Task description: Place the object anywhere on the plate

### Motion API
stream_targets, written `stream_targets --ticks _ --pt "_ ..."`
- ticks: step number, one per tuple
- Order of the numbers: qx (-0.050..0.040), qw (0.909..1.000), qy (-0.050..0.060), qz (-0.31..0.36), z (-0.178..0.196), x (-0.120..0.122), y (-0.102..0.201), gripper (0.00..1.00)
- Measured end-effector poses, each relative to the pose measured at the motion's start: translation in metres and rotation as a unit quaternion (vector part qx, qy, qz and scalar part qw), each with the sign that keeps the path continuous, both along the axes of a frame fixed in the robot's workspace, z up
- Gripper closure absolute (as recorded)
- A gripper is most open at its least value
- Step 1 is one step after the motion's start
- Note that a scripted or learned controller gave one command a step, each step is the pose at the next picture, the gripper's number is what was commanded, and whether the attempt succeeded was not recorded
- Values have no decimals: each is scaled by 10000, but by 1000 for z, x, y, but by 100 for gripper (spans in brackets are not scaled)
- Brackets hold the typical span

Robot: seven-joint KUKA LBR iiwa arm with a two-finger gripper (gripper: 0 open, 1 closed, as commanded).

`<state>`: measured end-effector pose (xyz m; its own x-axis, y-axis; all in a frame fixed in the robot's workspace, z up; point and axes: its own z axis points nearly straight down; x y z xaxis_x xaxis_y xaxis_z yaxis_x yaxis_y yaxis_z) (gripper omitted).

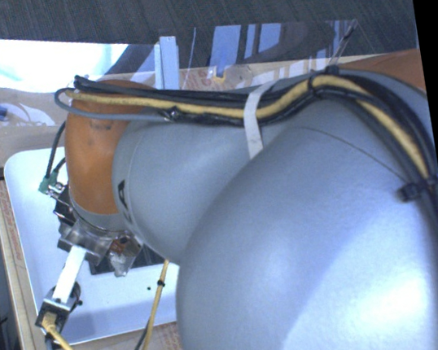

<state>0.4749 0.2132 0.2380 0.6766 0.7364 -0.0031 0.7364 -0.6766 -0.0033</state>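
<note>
In the camera view, we judge that a release over the white bin [32, 241] could miss, since the arm [309, 222] covers most of it. The gripper [104, 254] sits near the bin's middle. We cannot make out the object or plate, or any grasp.

arm [293, 224] over bench centre and right | tool [98, 247] above left bin [25, 201]
</note>
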Motion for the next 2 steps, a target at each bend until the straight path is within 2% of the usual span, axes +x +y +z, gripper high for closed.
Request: stream_targets --ticks 1,2 --pt "0 9969 7 785 29 30 3 100" --pt "11 9895 -1 1443 27 78 -84 100"
